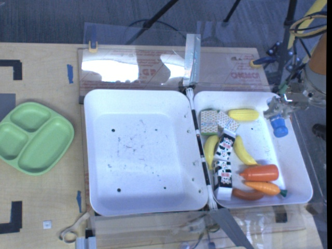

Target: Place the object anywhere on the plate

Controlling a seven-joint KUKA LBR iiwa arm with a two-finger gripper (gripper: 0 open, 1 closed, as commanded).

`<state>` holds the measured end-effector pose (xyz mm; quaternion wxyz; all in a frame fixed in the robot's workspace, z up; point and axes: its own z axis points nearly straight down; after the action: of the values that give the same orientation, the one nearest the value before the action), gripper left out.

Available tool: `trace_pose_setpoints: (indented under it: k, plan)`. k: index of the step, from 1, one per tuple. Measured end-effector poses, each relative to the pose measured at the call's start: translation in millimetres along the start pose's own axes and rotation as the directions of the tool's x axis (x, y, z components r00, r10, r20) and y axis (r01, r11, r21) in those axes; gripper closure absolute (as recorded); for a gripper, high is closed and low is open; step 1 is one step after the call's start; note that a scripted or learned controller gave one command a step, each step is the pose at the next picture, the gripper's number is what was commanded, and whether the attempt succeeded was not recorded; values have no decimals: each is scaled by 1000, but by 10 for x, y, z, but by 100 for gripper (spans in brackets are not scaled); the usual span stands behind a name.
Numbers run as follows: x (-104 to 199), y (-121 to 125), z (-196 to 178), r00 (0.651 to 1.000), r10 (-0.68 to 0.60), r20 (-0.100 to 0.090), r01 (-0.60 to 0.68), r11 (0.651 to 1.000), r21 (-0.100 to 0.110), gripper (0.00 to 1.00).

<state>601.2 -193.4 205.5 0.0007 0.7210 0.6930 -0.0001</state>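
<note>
The green plate [36,137], split into three compartments, lies on the wooden bench to the left of both bins. The right bin [300,166] holds toy food: a yellow piece [243,115] at the back, two bananas [243,150] [209,148], a checkered box [210,121], a cow-patterned carton [224,165], a red sausage [259,172], a carrot [265,188] and a brown sausage [248,194]. My gripper [278,119] hangs over the right bin's far right side, beside the yellow piece. A small blue part [280,128] sits at its tip; whether it belongs to the gripper is unclear.
The left bin [140,144] lies between the right bin and the plate. A clear panel [135,69] and a metal post [192,58] stand behind the bins. Cables and tripod legs cross the floor at the back right.
</note>
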Motion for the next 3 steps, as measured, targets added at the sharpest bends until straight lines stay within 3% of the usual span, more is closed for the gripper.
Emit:
trace_pose_setpoints:
  k: [1,2,3]
  plan:
    - [792,163,336,987,-163,-3,163,987,1,100]
    - [1420,495,200,931,-366,0,366,931,-4,100]
    - [1812,183,200,829,-559,-2,559,829,-1,100]
